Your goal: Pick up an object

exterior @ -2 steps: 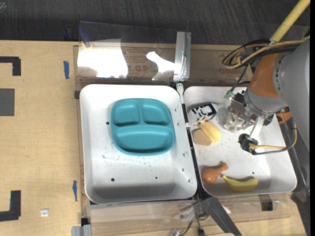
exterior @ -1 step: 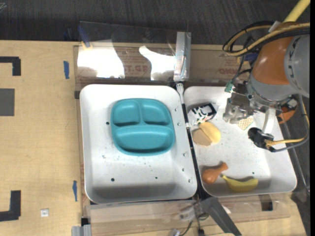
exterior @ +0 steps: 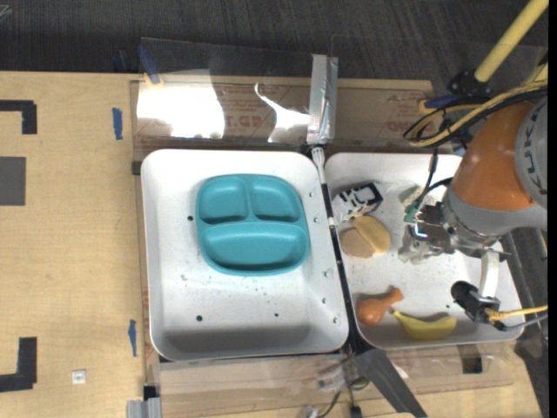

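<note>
teal tray (exterior: 252,223) in left bin (exterior: 165,233) (banana (exterior: 425,323) right)

Glossy teal plastic tray (exterior: 252,223) in matt white bin (exterior: 165,312).

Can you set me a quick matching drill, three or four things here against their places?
Things:
1. teal tray
2. banana
3. bread roll
4. gripper

Places:
A. right bin, near the front wall
B. right bin, beside the divider
C. left bin, middle
D. over the right bin, right of the roll

Pairs: 1-C, 2-A, 3-B, 4-D
</note>
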